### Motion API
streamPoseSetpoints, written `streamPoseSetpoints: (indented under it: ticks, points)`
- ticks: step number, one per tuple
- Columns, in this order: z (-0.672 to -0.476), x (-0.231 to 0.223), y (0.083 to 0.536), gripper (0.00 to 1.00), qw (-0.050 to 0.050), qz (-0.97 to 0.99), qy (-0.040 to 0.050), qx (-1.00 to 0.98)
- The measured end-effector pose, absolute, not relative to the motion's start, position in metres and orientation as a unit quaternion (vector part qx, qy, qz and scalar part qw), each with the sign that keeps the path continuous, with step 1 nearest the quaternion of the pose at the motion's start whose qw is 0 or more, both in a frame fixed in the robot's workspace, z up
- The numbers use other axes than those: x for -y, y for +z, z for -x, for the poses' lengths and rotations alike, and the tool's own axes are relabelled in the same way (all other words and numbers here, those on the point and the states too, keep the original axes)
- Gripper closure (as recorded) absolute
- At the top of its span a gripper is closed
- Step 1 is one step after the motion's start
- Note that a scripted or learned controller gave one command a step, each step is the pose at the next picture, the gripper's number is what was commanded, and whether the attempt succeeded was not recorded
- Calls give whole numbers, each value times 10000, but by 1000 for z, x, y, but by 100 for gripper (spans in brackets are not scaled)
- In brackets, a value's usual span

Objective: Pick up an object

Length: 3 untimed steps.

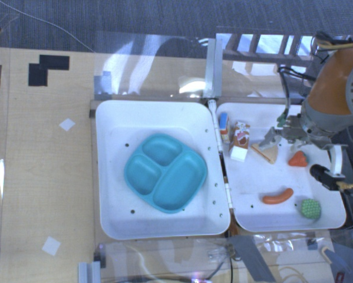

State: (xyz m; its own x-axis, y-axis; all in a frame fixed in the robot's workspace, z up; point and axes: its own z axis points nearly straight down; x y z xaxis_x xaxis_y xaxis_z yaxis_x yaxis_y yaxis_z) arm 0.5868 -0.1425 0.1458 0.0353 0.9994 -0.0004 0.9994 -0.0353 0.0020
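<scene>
Near the right bin's (247, 220) back, a yellow wedge (267, 152) lay just under the jaws. I couldn't tell whether they were released or clenched. An orange piece (297, 158) sat near, so they might bump it.

Bins (111, 217): smooth white plastic, slightly glossy.
Divided plate (165, 173): smooth teal plastic, soft sheen.
Bench (40, 175): pale wood-look surface, matt.
Sausage (277, 196): glossy orange plastic.
</scene>
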Motion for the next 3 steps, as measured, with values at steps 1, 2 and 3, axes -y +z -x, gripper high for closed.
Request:
streamPoseSetpoints:
  ticks: [1,2,3]
  points:
    - [-587,139,88,0,44,-6272,27,-7788]
    - [-590,139,102,100,87,-6270,45,-7790]
    - [-627,50,187,100,25,-6388,25,-7694]
